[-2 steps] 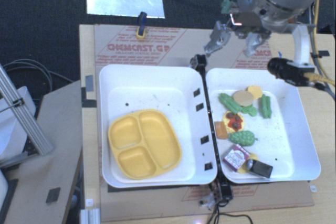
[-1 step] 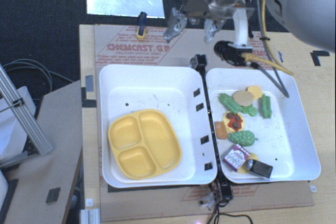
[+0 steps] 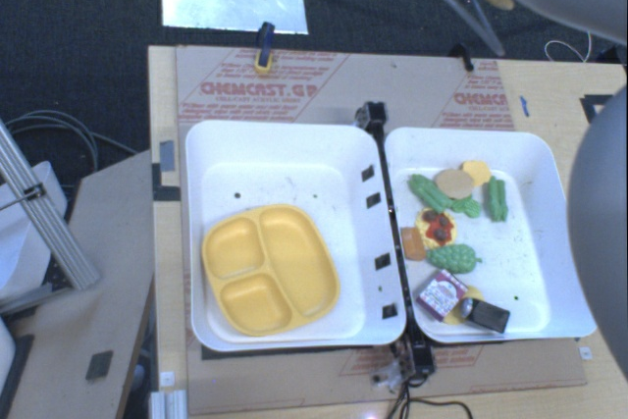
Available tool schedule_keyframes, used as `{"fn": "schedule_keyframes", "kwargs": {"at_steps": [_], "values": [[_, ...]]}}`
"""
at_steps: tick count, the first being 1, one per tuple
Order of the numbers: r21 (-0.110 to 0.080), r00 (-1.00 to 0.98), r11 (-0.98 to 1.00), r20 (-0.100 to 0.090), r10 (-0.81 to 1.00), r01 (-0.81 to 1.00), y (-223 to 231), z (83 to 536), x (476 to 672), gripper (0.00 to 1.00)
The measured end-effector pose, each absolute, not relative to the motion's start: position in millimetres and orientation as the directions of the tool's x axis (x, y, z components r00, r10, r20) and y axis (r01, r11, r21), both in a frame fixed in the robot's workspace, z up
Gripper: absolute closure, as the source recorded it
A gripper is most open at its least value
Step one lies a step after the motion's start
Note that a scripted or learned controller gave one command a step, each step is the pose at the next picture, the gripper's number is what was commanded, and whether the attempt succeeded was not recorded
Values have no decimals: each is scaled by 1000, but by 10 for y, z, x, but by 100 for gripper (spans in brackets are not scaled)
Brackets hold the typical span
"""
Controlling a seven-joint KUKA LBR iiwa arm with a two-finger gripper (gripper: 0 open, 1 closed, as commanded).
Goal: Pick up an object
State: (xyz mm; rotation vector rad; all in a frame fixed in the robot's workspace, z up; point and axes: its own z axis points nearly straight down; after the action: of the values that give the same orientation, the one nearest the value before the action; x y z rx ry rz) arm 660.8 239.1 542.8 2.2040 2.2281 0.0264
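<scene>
A cluster of small plastic toy foods [image 3: 454, 229] is seen lying in the right shallow white bin [image 3: 535, 299], while a yellow three-compartment plastic tray [image 3: 268, 267] is seen in the left shallow white bin [image 3: 275, 162].

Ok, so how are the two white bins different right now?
The left bin holds one large yellow divided tray; the right bin holds a cluster of small toy food pieces, green, yellow and red. The tray fills much of the left bin; the pieces sit toward the right bin's left side. Both bins are shallow and white.
</scene>
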Motion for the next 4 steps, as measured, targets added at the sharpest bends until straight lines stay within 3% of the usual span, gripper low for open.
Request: {"fn": "schedule_keyframes", "kwargs": {"at_steps": [1,2,3,4], "values": [[5,-7,7,2,1000,1000,2348,5471,6600,100],[-17,0,0,-5,1000,1000,2313,3449,6080,100],[6,5,-5,0,1000,1000,1606,4029,5809,100],[18,-2,2,6,1000,1000,1306,5456,5198,100]]}}
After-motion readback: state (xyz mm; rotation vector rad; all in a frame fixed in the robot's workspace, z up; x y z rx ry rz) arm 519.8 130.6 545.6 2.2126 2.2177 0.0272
